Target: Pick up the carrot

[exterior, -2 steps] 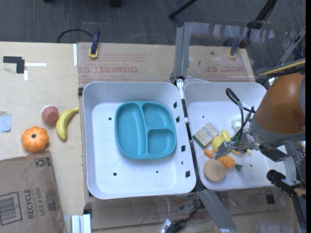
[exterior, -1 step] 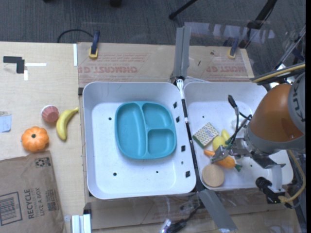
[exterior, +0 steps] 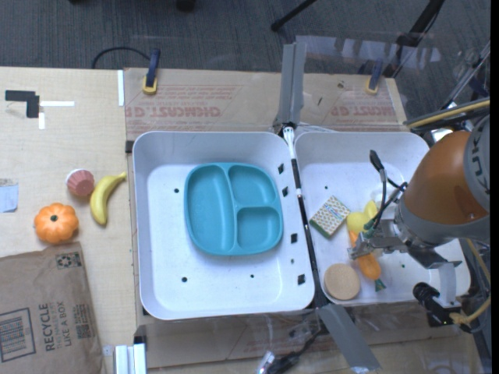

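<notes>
Gripper [exterior: 365, 244] is seen in the lower right of the frame, low inside the right bin [exterior: 312, 201], under the grey and orange arm [exterior: 448, 189]. Whether it is spread or pressed together cannot be told, since the tip is small and partly covered by the wrist.

The carrot [exterior: 368, 267] is taken to be the small orange piece with a bit of green at its lower right end, lying on the bin floor just below the gripper and beside the round tan disc [exterior: 341, 281]. Whether the two are touching cannot be made out. A yellow piece [exterior: 359, 220] lies just above it, and a checked sponge-like block [exterior: 330, 215] lies to the upper left.

It is judged to be a light toy, probably hard plastic with a smooth, rather slippery skin, stiff and in no way fragile. A rounded, tapering body of that kind can be expected to squirt out of a pinch made near the thin end. The hold would best be taken across the thick middle, with the closing line set at right angles to its long axis, and clear of the disc and the yellow piece, which crowd it on two sides.

In the left bin a blue divided plate [exterior: 234, 209] is seen, and on the desk [exterior: 47, 146] at the left a banana [exterior: 105, 197] and a small pumpkin [exterior: 56, 223].
</notes>
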